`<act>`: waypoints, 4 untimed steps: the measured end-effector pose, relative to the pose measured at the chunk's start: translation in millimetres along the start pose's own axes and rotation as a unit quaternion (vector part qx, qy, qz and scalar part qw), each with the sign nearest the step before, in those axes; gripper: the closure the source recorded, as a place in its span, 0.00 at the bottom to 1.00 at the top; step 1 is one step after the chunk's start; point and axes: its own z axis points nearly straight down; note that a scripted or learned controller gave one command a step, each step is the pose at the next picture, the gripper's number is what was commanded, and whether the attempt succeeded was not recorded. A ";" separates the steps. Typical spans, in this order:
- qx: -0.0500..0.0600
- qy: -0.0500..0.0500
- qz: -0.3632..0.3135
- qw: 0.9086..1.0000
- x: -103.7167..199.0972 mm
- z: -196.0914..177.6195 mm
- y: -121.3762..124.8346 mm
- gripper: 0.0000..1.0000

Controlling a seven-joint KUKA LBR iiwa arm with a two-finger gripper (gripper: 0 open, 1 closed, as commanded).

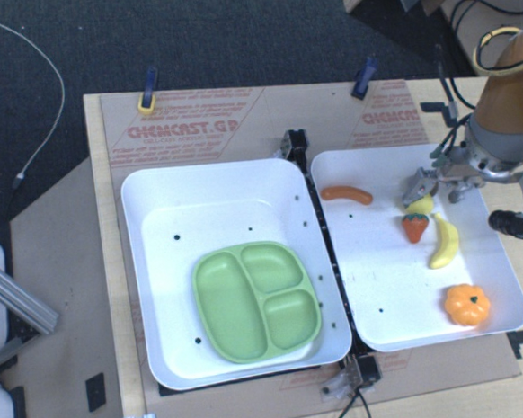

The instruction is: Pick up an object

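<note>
The right bin (379, 325) holds an orange sausage (346, 194) at its far left, a red strawberry (415, 227) with a yellow-green top near the middle, a yellow banana (443, 242) just right of it, and an orange pumpkin (467, 305) near the front right. My gripper (420, 196) reaches in from the right and hovers just above the strawberry's top. Its grey fingers point down and left toward the fruit, and nothing is seen held between them.
The left bin (157, 257) holds a green divided plate (255, 299). Black clips (295, 143) join the bins at the middle seam. Blue clamps (364, 76) sit on the board's far edge. A black part of the arm (515, 222) overhangs the right bin's edge.
</note>
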 end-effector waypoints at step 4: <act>-0.003 0.000 -0.002 1.000 57.1 -90.0 -7.1 1.00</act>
